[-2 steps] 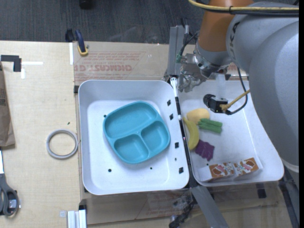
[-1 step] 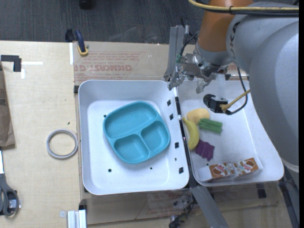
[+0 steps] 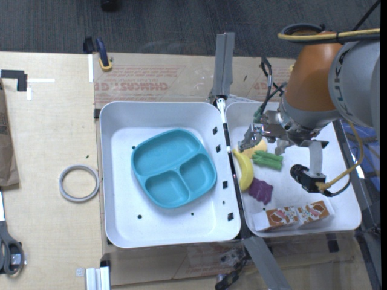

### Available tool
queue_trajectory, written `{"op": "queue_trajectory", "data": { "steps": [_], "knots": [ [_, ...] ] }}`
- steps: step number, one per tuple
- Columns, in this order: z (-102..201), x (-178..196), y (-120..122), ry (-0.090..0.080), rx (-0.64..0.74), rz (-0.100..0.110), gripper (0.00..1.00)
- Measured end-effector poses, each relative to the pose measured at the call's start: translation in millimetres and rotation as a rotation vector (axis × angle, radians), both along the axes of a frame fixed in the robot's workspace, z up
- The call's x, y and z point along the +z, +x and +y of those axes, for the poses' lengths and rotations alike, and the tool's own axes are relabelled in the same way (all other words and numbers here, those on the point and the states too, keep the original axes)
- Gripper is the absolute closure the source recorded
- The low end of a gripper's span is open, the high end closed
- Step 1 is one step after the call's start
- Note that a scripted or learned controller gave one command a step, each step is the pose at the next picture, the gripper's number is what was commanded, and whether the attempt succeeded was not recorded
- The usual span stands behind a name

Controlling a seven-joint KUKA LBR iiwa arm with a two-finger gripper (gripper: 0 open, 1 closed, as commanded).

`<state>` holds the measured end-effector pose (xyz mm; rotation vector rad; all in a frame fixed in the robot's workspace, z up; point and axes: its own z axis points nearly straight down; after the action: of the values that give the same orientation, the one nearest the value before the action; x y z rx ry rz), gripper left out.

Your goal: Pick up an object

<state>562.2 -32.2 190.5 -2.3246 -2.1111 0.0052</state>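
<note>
In the right-hand bin point(image 3: 347, 213), close to the wall it shares with its neighbour, the gripper point(image 3: 259, 139) hangs low over a small cluster: a banana point(image 3: 245, 169), a green piece point(image 3: 268, 159) just beside it, and a purple toy point(image 3: 261, 190) a little nearer the camera. Whether the gripper is open or closed I cannot tell; the arm's bulk shadows it, and nothing shows plainly as held. A printed carton point(image 3: 292, 216) lies apart, along the near wall.

The step in hand looks like the approach to a grasp. To do it well, the descent should centre on one item, since the banana and the green piece lie so close that a sloppy close could nudge both. The dividing wall leaves little room on that side, so coming straight down seems safer than sweeping in.

The left bin point(image 3: 118, 180) holds a blue divided plate point(image 3: 174, 168). On the pale wooden tabletop point(image 3: 45, 119) lie a tape ring point(image 3: 78, 183) and scissors point(image 3: 11, 252); dark floor runs beyond.
</note>
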Motion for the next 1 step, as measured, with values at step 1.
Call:
{"op": "queue_trajectory", "data": {
  "steps": [1],
  "knots": [
    [-35.6, 0.2, -55.2, 0.001, 0.072, 0.0, 0.0]
  ]
}}
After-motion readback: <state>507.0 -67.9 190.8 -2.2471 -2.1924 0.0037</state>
